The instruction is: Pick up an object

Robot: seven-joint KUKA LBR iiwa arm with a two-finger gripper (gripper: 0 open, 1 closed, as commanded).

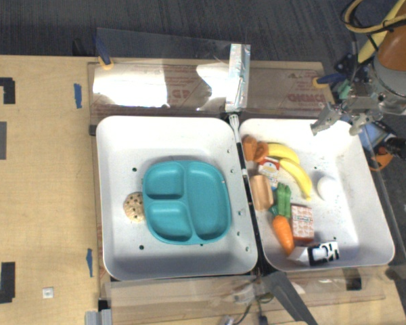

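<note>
**Grey arm poised at the right bin's far corner**

Your gripper [338, 119] hangs over the right bin [375, 239], empty, its two fingers apart. Below and left lies the likeliest target, a banana [292, 168], among a carrot [283, 234], a small carton [302, 222] and other toy food. It looks light, stiff and smooth (probably plastic); take it across the middle. Beside it, the left bin [115, 147] holds a teal tray [187, 202] and a cookie [134, 206]. Carpet surrounds the bench.
</note>
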